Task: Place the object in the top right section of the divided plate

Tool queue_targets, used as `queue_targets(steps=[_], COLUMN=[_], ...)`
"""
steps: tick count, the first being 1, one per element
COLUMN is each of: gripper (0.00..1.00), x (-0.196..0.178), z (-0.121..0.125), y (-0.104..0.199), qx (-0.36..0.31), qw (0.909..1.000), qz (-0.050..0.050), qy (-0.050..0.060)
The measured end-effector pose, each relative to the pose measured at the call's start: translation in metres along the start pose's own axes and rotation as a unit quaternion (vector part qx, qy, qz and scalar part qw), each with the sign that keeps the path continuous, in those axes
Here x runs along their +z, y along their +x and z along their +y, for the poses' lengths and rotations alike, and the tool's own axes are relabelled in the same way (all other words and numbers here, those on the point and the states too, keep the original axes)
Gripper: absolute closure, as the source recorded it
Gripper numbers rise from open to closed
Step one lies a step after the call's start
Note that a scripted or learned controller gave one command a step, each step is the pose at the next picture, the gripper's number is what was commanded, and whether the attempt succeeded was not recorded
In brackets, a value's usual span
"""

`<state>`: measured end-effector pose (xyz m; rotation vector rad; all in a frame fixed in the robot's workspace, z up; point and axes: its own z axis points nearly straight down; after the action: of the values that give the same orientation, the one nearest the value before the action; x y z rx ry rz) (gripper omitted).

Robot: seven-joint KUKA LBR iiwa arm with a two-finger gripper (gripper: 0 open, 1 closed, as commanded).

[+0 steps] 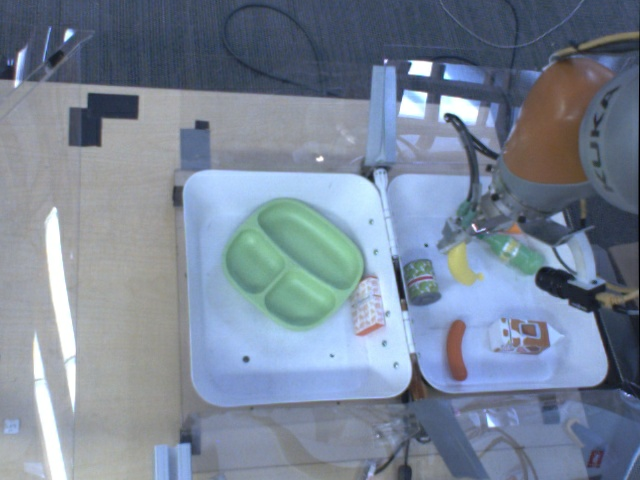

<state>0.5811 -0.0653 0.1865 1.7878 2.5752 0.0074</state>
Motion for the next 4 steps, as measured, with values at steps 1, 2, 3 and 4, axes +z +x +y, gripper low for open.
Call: queue_targets(steps=[1, 2, 3, 4], gripper=[1.0, 1.0, 1.0, 0.0], x=[-0.076, -0.047, -0.042, -0.043], z=[0.026, 0.06, 0.027, 0.027], y=[0.098, 0.184, 0.211, 0.211], qx=[0.072, 0.033, 0.05, 0.05], qw=[0.9974, 0.9994, 0.9988, 0.9987], qz=[0.001, 0.001, 0.001, 0.001], qy=[0.001, 0.002, 0.002, 0.002])
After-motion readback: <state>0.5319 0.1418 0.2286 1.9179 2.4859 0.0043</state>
